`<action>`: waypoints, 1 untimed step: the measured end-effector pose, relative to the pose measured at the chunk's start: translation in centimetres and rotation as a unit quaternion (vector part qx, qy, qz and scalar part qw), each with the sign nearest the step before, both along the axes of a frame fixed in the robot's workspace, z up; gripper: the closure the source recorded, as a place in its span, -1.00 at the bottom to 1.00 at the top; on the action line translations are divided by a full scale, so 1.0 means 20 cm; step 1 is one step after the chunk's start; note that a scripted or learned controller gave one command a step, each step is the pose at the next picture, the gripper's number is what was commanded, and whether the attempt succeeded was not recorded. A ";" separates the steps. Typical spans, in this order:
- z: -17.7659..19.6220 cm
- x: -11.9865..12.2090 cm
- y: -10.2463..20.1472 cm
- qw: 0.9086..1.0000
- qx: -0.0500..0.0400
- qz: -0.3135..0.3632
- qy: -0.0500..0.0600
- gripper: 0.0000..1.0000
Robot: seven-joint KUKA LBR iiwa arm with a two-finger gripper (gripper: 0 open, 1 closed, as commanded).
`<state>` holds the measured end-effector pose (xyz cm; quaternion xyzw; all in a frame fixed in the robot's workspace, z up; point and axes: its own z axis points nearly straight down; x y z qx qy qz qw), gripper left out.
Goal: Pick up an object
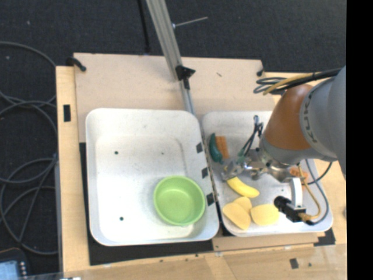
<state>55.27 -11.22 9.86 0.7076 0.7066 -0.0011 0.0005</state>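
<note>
Yellow banana (pixel 242 187) – flat, right bin (pixel 233 121), above two yellow pieces (pixel 250 213)

grey arm with orange band (pixel 289 118) reaches in from the right, gripper (pixel 233 169) lowered.

A slanted aluminium rail (pixel 166 34) crosses the tan bench board (pixel 128 80), with black cables (pixel 23 150) lying left of it.
</note>
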 end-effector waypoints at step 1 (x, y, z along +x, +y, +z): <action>0.07 0.01 0.00 1.000 0.001 -0.003 -0.003 1.00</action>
